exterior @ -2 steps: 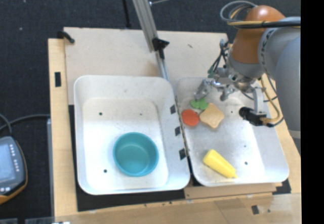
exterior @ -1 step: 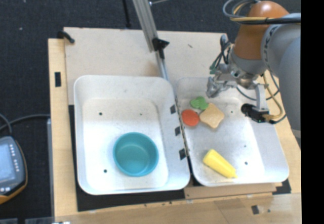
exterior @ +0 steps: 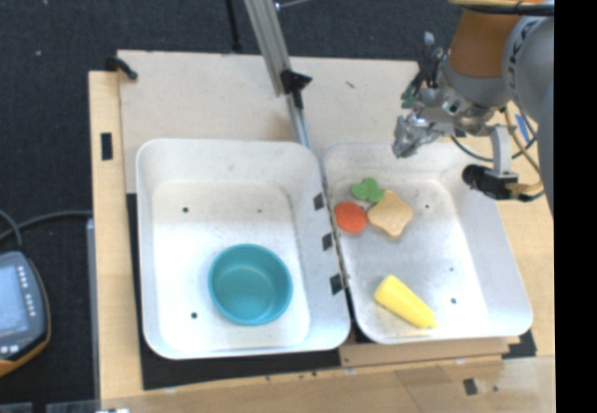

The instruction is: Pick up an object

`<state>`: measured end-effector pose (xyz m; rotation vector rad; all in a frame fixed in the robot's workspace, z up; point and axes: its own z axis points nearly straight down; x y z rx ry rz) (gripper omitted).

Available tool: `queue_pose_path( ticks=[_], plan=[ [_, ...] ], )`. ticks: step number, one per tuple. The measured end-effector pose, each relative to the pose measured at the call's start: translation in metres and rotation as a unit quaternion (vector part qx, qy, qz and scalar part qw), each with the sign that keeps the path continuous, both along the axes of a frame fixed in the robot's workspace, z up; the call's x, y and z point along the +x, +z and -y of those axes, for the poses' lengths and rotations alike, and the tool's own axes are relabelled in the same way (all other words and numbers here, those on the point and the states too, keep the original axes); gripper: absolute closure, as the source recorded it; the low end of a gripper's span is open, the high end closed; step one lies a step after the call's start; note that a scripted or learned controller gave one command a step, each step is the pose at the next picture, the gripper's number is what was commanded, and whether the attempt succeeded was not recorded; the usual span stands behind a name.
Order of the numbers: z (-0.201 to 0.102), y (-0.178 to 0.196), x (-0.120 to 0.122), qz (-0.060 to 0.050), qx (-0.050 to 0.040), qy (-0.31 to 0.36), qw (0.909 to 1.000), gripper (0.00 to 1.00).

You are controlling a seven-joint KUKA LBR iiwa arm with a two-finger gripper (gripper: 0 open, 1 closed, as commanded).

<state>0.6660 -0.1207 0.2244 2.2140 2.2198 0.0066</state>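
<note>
I'm holding the gripper [exterior: 409, 143] over the right bin's [exterior: 485, 253] back rim, finger state I can't tell, nothing grasped, and the tan piece [exterior: 392, 213] sits touching the green piece [exterior: 367, 188] and orange piece [exterior: 351, 216], so a descent there risks nudging neighbours, while the yellow piece [exterior: 403, 300] lies apart.

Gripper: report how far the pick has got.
Done: nothing lifted. The green piece, orange piece, tan piece and yellow piece all lie in the right bin; the teal bowl sits in the left bin. In hand: the gripper hangs above the right bin's far edge. Left: descend, grasp, lift.
</note>
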Motion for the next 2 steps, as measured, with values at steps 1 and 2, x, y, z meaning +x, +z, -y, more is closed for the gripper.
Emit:
queue_pose_path(
  ticks=[1, 2],
  plan=[
    [0.001, 0.014, 0.001, -0.002, 0.0007, 0.001, 1.0, 1.0],
    [-0.046, 0.024, -0.008, -0.003, 0.0014, 0.002, 1.0, 1.0]
  ],
)
